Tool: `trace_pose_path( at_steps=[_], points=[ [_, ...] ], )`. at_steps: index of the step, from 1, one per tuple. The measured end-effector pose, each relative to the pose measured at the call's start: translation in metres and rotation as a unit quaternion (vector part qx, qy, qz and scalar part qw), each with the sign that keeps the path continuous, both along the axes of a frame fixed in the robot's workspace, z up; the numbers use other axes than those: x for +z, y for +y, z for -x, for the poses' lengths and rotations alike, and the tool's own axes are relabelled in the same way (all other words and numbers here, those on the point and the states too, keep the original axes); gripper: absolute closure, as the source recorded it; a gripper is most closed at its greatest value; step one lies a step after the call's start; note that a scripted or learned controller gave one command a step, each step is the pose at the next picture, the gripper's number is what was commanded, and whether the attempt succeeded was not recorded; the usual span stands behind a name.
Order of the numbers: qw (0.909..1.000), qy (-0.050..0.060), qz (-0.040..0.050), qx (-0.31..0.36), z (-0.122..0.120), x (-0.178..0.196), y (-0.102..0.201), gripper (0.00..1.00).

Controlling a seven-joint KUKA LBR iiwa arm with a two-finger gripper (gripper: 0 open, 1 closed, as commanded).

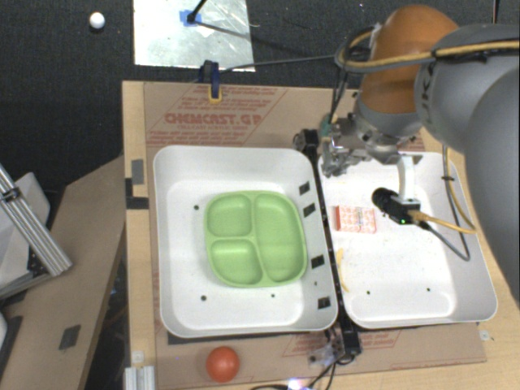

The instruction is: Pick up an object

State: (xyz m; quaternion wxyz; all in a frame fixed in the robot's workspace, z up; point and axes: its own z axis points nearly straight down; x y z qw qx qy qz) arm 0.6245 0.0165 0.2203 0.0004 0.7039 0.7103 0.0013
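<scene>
In the right bin (455, 299) a small red-and-white packet (355, 218) lies flat near the left wall. A thin pale yellow strip (341, 271) lies just in front of it. The gripper (335, 159) hangs over the bin's back left corner, a short way behind the packet and apart from it. Nothing shows in its grasp. The grey arm with its orange band (404, 47) comes in from the upper right and hides the bin's back right part. A green divided plate (254, 237) fills the middle of the left bin (183, 299).
A black fitting with a yellow cable (392, 205) hangs off the arm just right of the packet. An orange ball (222, 363) sits on the bench in front of the left bin. A blue clamp (211, 78) and a foil sheet (192, 23) lie behind the bins.
</scene>
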Motion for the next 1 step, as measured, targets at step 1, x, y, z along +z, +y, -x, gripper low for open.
trace_pose_path(
  at_steps=[1],
  points=[
    [1.0000, -0.001, -0.0005, 0.000, -0.0119, 0.0087, 0.0549, 1.00]
  ],
)
